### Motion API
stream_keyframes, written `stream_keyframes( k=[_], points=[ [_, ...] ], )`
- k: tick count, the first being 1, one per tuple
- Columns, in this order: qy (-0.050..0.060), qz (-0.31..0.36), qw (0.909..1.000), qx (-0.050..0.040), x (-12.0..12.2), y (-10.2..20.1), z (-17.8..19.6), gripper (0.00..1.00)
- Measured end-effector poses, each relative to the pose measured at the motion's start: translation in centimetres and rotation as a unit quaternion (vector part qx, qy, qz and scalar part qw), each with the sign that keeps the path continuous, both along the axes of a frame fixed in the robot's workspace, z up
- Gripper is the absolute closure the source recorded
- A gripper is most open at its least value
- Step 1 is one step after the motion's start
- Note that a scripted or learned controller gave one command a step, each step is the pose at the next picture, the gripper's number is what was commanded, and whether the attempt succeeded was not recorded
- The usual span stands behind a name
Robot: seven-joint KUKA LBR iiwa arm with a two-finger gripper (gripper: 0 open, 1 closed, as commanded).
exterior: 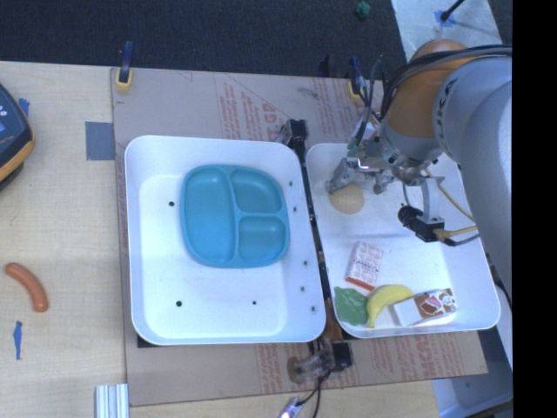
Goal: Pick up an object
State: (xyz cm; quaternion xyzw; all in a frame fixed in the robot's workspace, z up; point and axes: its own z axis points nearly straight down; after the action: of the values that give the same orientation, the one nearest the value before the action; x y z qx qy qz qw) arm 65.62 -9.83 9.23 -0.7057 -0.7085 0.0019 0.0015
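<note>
Tan round lump (348,200) at the far left of the right bin (470,320) — just beneath the tool (355,179); impossible to tell whether open or closed. Likely trouble: rolling away against the wall, or a pinch of bare floor. Counted — one lump, one packet (365,264), one banana (386,300), one green piece (351,306), one wrapped bar (428,306); left bin (144,233): one blue tray (235,215).
</note>
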Motion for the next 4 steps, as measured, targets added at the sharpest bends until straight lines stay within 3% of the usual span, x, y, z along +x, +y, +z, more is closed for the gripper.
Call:
stream_keyframes(
  k=[4],
  points=[
    [0.001,0.001,1.0000,0.0002,-0.01,0.58,-0.01,0.00]
  ],
)
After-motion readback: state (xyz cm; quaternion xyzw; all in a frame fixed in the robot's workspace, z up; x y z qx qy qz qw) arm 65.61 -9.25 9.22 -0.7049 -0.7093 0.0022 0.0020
